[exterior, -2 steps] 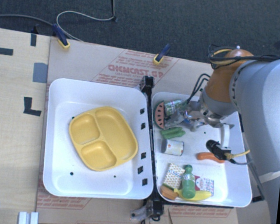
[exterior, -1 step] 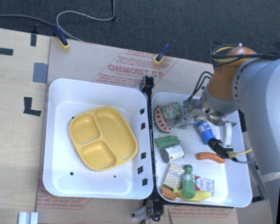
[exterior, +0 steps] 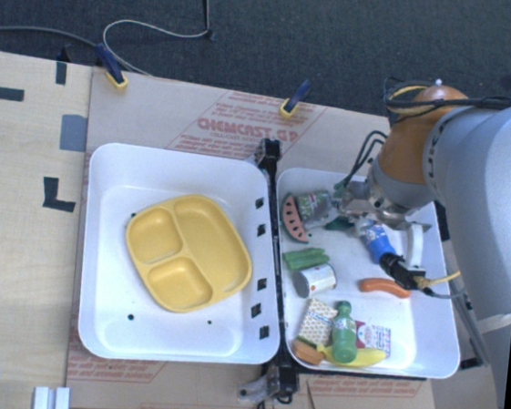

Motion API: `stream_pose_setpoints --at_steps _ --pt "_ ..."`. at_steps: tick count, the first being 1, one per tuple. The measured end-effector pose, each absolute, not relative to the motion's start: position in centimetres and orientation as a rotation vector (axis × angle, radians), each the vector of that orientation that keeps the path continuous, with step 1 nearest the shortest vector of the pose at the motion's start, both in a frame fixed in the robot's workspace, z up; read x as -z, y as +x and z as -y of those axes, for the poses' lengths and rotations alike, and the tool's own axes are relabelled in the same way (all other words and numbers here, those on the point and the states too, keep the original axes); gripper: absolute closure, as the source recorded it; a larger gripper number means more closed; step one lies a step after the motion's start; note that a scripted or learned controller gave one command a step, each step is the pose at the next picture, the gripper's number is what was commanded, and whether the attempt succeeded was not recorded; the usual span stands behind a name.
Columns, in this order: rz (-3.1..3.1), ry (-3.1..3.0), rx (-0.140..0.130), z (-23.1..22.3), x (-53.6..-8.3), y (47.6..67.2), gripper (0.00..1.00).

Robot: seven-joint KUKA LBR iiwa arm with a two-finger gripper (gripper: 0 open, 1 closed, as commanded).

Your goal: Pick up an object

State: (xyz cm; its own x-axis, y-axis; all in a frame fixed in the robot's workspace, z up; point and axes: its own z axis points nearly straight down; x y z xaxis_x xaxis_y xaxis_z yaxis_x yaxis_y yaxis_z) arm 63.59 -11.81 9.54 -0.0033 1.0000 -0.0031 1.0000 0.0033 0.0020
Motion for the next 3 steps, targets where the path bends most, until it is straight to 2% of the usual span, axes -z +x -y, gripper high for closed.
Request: stream_pose_setpoints --at_steps 1,2,3 --pt "-2.224 2.215 0.002 11.7 -10.5 63.6 1.0" --pt "-2.224 2.215 0.003 11.8 -10.5 63.6 0.0" --pt "-2.225 2.214 0.001 11.7 -11.5 63.6 1.0"
